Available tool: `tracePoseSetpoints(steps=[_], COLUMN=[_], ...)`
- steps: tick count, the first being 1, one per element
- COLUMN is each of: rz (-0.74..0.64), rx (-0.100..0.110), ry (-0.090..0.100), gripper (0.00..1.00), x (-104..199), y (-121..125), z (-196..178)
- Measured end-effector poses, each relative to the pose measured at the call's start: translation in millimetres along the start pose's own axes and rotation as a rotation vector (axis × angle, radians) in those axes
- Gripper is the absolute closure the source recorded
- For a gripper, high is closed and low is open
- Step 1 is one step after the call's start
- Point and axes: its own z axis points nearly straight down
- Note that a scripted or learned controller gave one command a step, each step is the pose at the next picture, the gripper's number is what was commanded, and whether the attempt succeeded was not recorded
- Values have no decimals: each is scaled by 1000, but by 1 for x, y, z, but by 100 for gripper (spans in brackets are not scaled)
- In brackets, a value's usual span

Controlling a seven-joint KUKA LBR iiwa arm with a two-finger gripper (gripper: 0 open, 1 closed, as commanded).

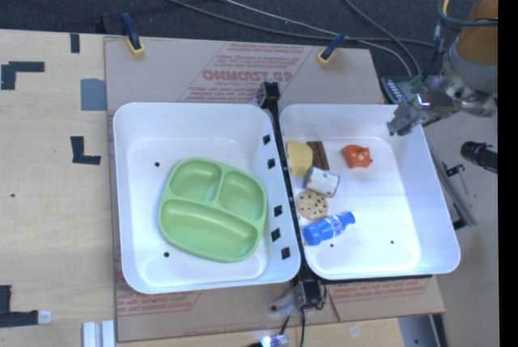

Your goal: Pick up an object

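Observation:
The right bin (421, 200) holds several small objects: a red toy (356, 156), a yellow wedge (298, 157) beside a brown block (318, 154), a white cup on its side (323, 180), a cookie (311, 205) and a blue bottle (328, 227). My gripper (402, 120) hangs over the bin's upper right corner, above and right of the red toy, apart from every object. Nothing shows between its dark fingers.
The left bin (133, 175) carries a green divided plate (214, 209). A black divider (279, 184) runs between the bins. Cables lie on the dark floor behind. Clamps (132, 40) pin the cardboard at its back edge.

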Motion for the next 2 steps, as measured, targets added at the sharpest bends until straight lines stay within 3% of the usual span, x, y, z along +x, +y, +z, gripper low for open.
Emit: tracePoseSetpoints(steps=[2], rz=[-5], rx=[6], ry=[4], gripper=[100], x=[114], y=[-14], z=[1])
